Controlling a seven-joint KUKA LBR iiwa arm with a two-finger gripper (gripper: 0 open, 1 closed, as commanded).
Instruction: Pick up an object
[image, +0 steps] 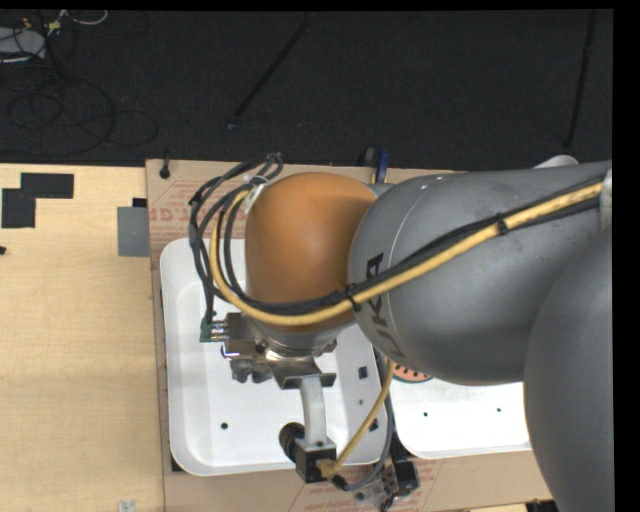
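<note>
Arm (450, 270) over left bin (190, 400), covering its far and right parts | tool (283, 366) above left bin centre, state: cannot tell | object: orange-striped item (408, 376) just right of left bin, on right bin (470, 425) side, mostly hidden by arm | desk (70, 330): black marks (38, 195), grey patch (130, 230) left of left bin

**Two white bins on a pale tabletop**

A left bin (185, 400) and a right bin (460, 420), both shallow and white, sit side by side on a brown board (175, 200). The board lies on a pale wooden tabletop (70, 350), which bears black angular patches (35, 195) and a grey rectangle (131, 230) just beside the board's left edge. Behind lies a black cloth (300, 80), with thin cables (60, 110) looped at its upper left
</note>
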